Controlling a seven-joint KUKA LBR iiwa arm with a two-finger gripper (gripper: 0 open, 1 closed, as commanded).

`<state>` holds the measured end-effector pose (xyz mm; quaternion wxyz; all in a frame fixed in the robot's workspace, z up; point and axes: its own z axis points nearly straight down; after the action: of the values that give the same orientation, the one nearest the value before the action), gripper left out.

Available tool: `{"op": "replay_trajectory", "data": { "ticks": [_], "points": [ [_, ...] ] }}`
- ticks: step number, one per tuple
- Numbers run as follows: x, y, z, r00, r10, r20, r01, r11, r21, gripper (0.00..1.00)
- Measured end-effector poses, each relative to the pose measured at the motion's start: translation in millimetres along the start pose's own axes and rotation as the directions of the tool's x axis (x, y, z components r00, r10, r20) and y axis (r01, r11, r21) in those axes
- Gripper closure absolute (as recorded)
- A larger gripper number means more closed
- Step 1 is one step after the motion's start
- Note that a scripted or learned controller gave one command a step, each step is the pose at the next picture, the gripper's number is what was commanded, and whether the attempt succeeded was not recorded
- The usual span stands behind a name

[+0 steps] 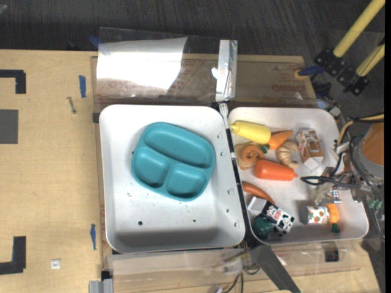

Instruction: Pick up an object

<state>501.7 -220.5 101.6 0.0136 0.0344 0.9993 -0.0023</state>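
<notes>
The right white bin [351, 231] holds several toy foods: a yellow bottle [250, 130], a small carrot [280, 139], a bagel [248, 155], a croissant [286, 155], an orange-red vegetable [275, 171], a printed packet [308, 144], a red chili [256, 192], a black-and-white carton [278, 218], a dark green piece [263, 227] and a small can [317, 214]. My gripper [333, 194] hangs over the bin's right side, just above the can, with cables around it. Nothing shows between its fingers.
The left white bin [116, 163] carries a teal divided plate [173, 159]. A metal divider strip [226, 72] and clear sheet stand behind the bins. Yellow poles [363, 20] lean at the back right. The arm's orange band [374, 151] is at the right edge.
</notes>
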Motion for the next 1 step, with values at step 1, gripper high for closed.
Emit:
{"op": "replay_trajectory", "data": {
  "ticks": [1],
  "points": [
    [-1.5, 0.3, -0.9, 1.000, 0.000, 0.004, 0.000, 1.000, 0.000, 0.00]
  ]
}}
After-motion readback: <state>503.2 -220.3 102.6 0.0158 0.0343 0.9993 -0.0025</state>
